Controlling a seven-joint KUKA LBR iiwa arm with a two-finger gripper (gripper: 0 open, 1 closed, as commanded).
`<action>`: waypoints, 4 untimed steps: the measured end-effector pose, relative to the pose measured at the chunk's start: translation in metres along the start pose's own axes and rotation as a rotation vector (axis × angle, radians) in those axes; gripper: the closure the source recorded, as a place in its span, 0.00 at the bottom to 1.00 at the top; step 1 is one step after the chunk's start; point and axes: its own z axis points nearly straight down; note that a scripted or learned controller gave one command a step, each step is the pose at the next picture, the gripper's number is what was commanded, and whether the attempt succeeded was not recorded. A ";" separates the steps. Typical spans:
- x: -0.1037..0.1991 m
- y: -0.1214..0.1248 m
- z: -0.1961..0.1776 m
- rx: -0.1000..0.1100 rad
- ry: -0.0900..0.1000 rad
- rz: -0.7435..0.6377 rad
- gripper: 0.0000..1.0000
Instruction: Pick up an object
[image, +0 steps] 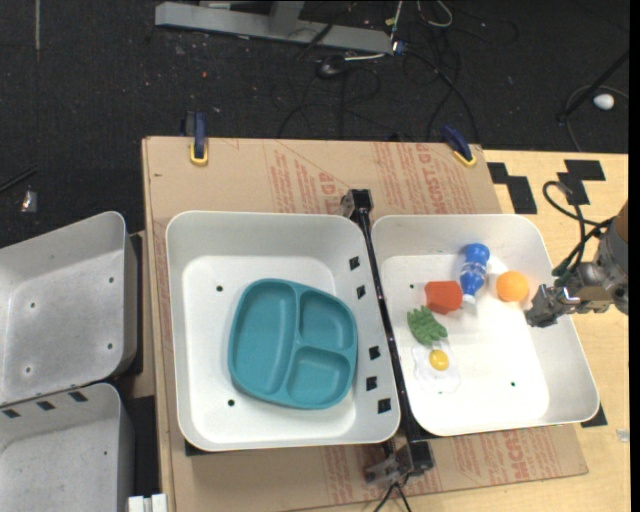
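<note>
While its fingers (541, 308), state unclear, hover at the right bin's (568, 400) rim, the arm (605, 280) reaches low.

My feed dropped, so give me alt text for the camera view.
The claw hovers at the right bin's right edge, near an orange ball. That bin also holds a red block, blue bottle, green toy and fried egg; the left bin holds a teal tray.

Both white bins, the left bin (190, 300) and the right bin (560, 390), look like smooth plastic with a soft shine. The teal divided tray (293, 343) is matt plastic. The board (300, 170) under the bins looks like brown cardboard, printed in red. The orange ball (512, 286) looks smooth.
</note>
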 end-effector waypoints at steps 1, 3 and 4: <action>0.054 0.019 -0.007 0.003 0.003 -0.005 1.00; 0.153 0.059 -0.012 0.003 0.003 -0.006 1.00; 0.204 0.076 -0.013 0.003 0.003 -0.005 1.00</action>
